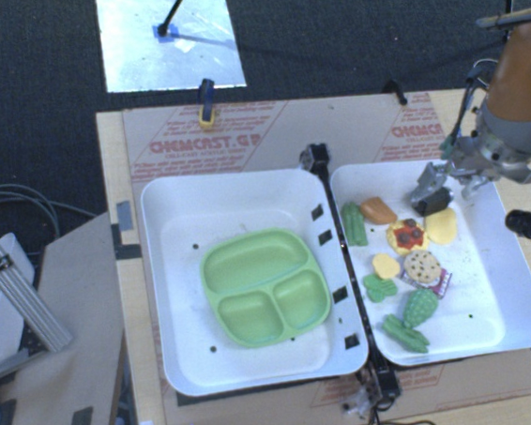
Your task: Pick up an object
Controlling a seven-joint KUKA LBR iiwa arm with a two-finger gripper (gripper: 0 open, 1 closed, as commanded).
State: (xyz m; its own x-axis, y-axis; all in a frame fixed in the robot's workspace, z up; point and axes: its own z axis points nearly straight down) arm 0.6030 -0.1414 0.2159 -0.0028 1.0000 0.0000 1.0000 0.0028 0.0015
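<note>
Seemingly mid-approach, the gripper [433, 194] hangs low over the back of the right bin [511, 256] in the camera view, just above the toy food, beside the orange piece [376, 209] and yellow piece [442, 227]; how far apart its tips are I cannot tell, and nothing visibly sits between them. Next it needs to settle onto one piece, such as the yellow one, and close

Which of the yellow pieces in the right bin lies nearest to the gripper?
The pale yellow piece at the upper right of the cluster, just below the gripper. The round yellow piece sits lower and further left, near the cookie.
</note>
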